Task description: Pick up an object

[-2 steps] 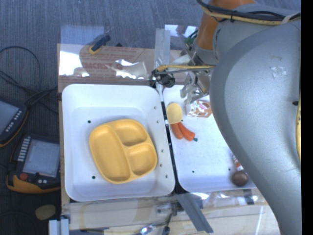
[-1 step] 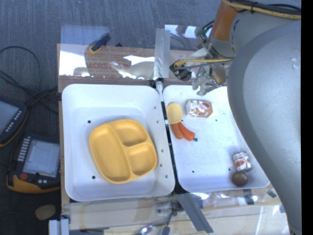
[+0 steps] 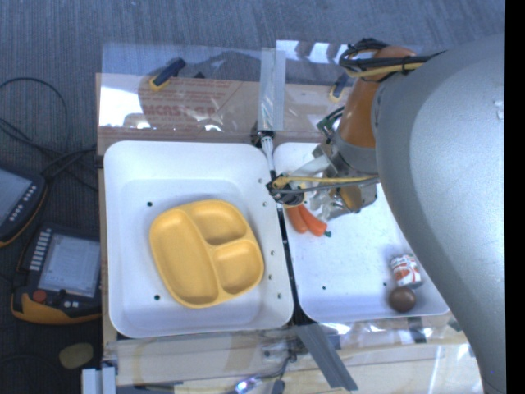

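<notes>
No legible writing is noted; the gripper (image 3: 305,189) is positioned low over the carrots (image 3: 308,219) in the right bin (image 3: 353,281); its grip state cannot be determined.

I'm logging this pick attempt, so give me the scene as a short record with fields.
left bin: holds a yellow divided plate
right bin: carrot near its left wall; small jar and brown round object at its near right corner
tool: low over the right bin's far left part, just above the carrot
arm: covers the bin's right side
</notes>
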You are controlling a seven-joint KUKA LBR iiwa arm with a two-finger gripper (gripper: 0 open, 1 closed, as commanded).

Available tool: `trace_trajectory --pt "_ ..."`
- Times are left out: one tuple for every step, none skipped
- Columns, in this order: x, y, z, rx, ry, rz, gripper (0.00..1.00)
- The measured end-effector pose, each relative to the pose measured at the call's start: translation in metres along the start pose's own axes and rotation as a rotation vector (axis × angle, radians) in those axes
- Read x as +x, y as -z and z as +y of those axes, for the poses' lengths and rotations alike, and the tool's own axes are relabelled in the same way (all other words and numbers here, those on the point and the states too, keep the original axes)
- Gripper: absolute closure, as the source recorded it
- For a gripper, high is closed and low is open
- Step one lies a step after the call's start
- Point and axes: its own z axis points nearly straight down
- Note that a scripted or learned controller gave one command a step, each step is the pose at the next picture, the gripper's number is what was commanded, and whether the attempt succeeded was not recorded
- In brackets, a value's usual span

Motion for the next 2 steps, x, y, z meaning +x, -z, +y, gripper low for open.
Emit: trace_trajectory --pt "0.040 0.042 0.000 -0.001 0.075 0.002 1.00" --pt "0.006 0.074 -0.003 -0.001 0.067 0.001 1.00"
